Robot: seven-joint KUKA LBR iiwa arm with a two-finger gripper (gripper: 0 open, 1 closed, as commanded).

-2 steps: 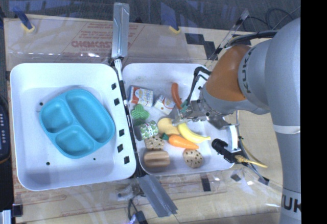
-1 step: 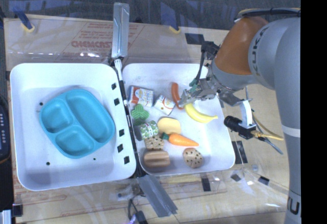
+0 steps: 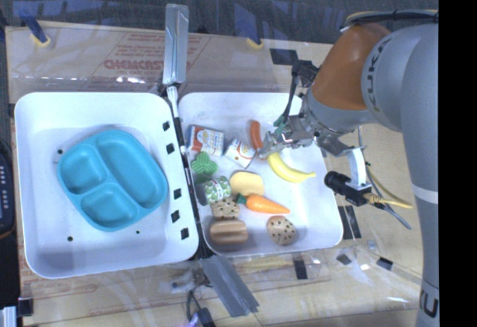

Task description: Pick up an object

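Note:
The right bin (image 3: 320, 223) holds several toy foods: a yellow banana (image 3: 289, 169), a red sausage (image 3: 256, 133), an orange carrot (image 3: 264, 205), a pale lemon-like piece (image 3: 247, 182), a cookie (image 3: 281, 229), a burger-like bun (image 3: 227, 232), green pieces (image 3: 203, 165), a small carton (image 3: 206, 140) and a white wedge (image 3: 240, 153). My gripper (image 3: 274, 141) hangs low over the bin's upper middle, between the sausage and the banana. The wrist hides its fingertips, and I see nothing held.
The left bin (image 3: 45, 240) carries a blue three-compartment tray (image 3: 112, 179). A metal divider post (image 3: 176, 42) rises between the bins at the back. The grey arm with its orange band (image 3: 350, 72) covers the right bin's right side.

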